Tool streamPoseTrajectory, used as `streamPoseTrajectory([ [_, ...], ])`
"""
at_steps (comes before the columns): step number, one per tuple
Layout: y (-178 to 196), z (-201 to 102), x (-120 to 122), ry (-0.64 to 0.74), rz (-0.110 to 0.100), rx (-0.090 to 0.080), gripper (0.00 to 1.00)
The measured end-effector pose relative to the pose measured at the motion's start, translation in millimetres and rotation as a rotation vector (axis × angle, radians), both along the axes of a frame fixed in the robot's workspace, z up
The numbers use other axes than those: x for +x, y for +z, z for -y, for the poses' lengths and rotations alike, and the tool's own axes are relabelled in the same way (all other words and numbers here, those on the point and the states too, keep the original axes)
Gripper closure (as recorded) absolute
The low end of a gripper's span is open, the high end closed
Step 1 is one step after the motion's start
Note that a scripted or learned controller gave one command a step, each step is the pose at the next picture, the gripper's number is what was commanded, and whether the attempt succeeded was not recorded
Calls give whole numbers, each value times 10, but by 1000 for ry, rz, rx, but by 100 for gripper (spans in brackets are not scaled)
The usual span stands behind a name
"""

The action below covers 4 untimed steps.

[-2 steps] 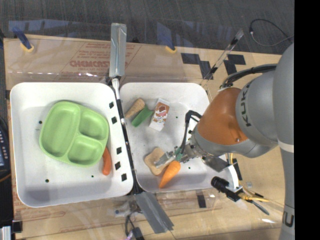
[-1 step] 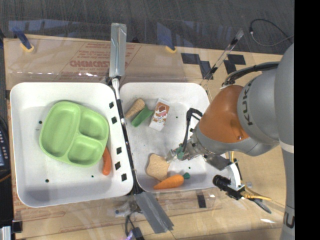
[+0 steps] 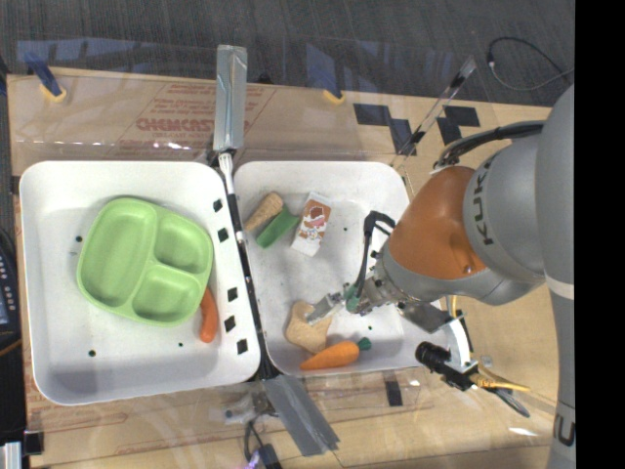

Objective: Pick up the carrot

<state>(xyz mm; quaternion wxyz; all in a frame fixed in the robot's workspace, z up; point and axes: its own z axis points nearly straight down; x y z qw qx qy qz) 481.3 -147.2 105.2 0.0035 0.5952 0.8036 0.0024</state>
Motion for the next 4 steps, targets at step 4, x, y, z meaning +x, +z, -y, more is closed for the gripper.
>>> streamPoseTrajectory([
  [4, 938, -297, -43, -384, -9, 2, 0],
])
